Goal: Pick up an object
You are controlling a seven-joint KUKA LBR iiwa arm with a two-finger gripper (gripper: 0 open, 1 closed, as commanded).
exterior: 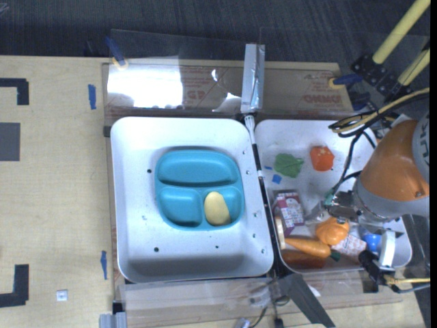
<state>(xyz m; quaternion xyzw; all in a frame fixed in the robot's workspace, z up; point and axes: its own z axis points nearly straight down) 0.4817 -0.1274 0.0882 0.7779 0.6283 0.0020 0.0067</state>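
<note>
My gripper [336,212] hangs low over the front of the right bin [300,132], under the grey wrist and its orange band [392,173]. Directly below it lies an orange round fruit [332,233], touching or nearly touching the gripper. A long orange carrot [306,246] lies in front of the fruit. A pink printed packet [290,210] sits to the left of the gripper. Farther back lie a green leafy piece [289,164] and a red-orange tomato-like item [322,158]. A blue item [372,242] shows at the right, partly under the arm.
The left bin [130,203] holds a blue divided plate [194,169] with a yellow oval item [216,208] in its right front compartment. A clear divider [251,80] stands behind the bins. Cables and yellow bars [403,26] cross the upper right.
</note>
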